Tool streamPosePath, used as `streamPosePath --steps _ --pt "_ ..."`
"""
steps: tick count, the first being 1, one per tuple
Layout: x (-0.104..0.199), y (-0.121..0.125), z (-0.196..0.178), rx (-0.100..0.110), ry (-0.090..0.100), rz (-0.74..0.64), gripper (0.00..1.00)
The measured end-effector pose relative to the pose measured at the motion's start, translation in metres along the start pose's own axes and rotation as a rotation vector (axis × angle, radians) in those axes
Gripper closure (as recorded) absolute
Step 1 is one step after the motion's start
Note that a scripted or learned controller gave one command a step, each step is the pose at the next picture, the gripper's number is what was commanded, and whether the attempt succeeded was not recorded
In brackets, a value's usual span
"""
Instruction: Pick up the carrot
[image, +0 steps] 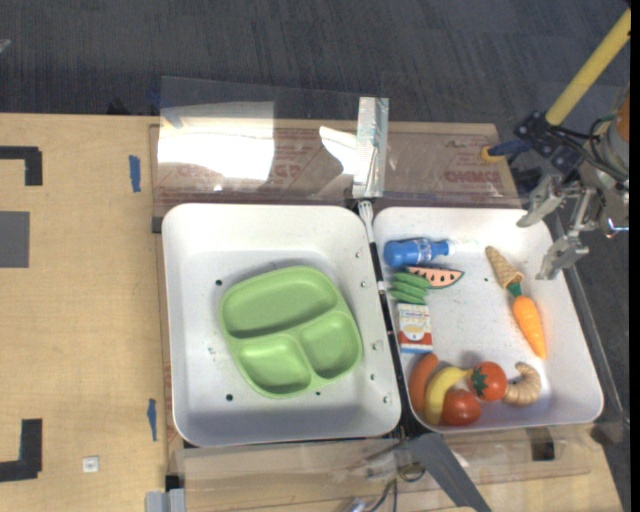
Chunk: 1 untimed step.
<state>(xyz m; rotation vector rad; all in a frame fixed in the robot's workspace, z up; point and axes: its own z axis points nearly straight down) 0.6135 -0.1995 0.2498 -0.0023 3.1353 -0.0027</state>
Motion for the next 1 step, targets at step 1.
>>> streamPosePath --steps 1 --pt "-0.0079 -0.0093 0.1347 -0.005 0.013 0.006 0.00"
